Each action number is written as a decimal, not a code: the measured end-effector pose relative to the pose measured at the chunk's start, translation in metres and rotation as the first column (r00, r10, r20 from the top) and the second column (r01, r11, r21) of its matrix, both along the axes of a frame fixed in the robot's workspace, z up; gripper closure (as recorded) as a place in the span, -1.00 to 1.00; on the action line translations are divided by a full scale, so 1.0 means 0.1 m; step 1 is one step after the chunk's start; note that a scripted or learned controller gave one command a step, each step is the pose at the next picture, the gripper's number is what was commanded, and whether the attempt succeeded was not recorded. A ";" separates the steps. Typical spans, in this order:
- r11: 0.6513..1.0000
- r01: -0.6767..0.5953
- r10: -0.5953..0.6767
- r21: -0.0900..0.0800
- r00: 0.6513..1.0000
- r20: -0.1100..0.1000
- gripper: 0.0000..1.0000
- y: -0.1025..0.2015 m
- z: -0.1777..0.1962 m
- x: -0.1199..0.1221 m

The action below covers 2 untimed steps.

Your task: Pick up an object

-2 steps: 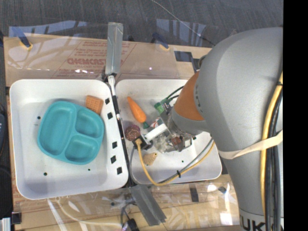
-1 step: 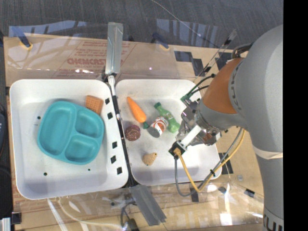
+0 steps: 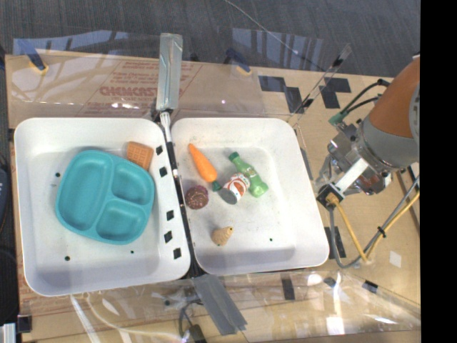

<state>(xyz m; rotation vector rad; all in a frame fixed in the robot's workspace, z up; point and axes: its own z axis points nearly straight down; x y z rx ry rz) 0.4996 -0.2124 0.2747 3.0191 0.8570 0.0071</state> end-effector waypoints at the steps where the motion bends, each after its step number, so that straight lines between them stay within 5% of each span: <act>1: 0.943 0.334 -0.333 0.004 0.943 -0.015 1.00 1.18 -0.40 -0.23; 2: 0.956 0.295 -0.295 0.002 0.956 -0.008 1.00 0.49 -0.20 -0.23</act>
